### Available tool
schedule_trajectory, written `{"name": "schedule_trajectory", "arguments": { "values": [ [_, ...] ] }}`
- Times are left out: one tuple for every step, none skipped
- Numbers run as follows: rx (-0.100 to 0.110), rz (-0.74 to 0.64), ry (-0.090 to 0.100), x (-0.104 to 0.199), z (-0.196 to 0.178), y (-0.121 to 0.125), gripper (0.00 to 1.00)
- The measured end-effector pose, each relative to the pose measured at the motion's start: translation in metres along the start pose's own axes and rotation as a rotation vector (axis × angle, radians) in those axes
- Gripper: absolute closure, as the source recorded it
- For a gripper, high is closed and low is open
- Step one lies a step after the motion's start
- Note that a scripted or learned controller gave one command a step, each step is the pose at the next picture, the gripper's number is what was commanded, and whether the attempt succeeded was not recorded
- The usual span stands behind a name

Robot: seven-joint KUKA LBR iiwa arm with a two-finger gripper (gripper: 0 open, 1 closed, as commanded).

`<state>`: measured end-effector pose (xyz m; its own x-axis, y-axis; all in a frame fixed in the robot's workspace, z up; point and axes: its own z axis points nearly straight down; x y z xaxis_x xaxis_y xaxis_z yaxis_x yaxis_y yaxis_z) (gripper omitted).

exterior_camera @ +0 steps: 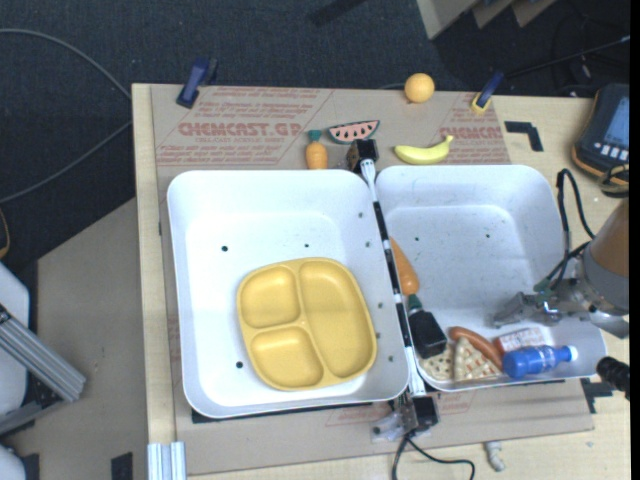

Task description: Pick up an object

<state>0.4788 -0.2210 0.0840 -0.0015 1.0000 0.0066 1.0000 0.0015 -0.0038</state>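
Note:
My gripper hangs low over the right bin, near its right side, on the grey arm that comes in from the right. Just below it, along the bin's front edge, lie a blue bottle with a white label, a red sausage and a waffle-like pizza slice. A black block and an orange carrot rest against the bin's left wall. Nothing shows between the gripper's tips.
The left bin holds a yellow divided plate. Behind the bins on the cardboard lie a banana, a watermelon slice, a small orange toy and an orange ball. Blue clamps grip the back edge.

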Motion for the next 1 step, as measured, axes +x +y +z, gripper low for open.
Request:
{"name": "schedule_trajectory", "arguments": {
  "values": [
    [-0.008, -0.005, 0.002, 0.0028, -0.0025, 0.1691, 0.0]
  ]
}}
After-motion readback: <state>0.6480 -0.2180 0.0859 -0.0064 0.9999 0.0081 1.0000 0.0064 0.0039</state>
